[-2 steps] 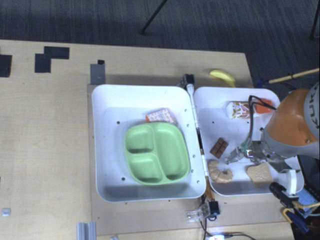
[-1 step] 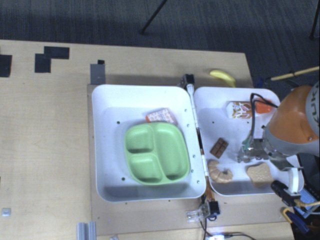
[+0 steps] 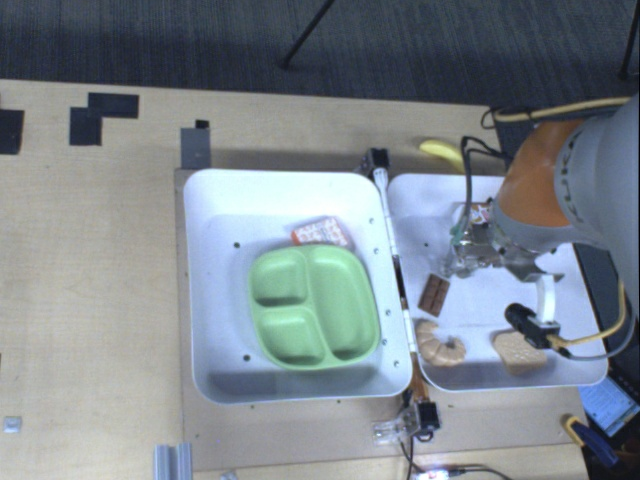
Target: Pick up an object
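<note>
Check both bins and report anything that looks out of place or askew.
The yellow banana-like item lies on the bench just behind the right bin, outside both bins. In the left bin, the red-and-white packet is wedged partly under the green divided tray. Nothing looks spilled or damaged.

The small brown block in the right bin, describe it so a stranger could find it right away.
Start at the right bin of the two white ones. The brown block lies near that bin's left wall, just below the gripper. It is dark, flat and rectangular, unlike the two pale, rounded, bread-like pieces lying nearer the bin's front edge.
</note>
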